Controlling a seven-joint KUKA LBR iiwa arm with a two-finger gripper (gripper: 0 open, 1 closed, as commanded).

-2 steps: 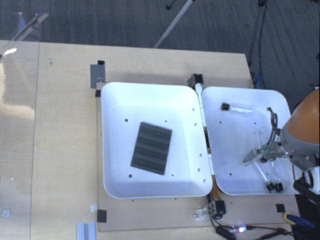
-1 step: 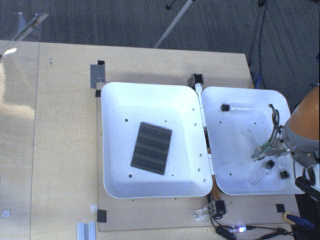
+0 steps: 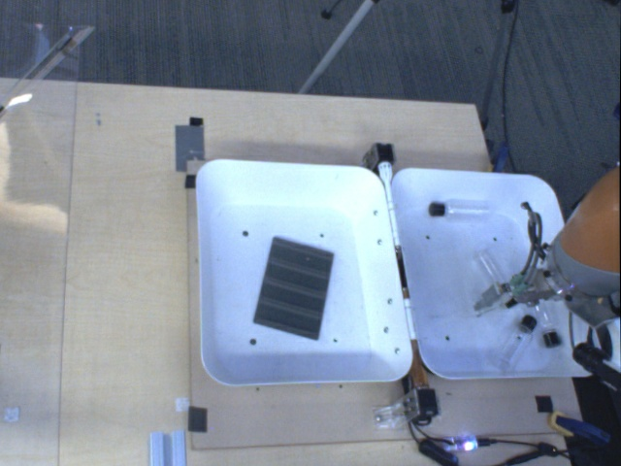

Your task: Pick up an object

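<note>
I'm after the clear tube (image 3: 464, 208) with the black cap, lying in the right bin (image 3: 427, 352), well beyond the gripper (image 3: 511, 289), toward the far wall. Small black bits (image 3: 539, 330) sit just beside it. Whether the gripper is open, I cannot tell. I'd centre over one item, then descend slowly.

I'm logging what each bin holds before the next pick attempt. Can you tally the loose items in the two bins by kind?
Dark ribbed rectangular pads: 1, the pad in the left bin.
Clear tubes with a black cap: 1, the tube in the right bin.
Small clear or black pieces under the gripper: too cluttered to count.
Total clearly countable: 2.
</note>
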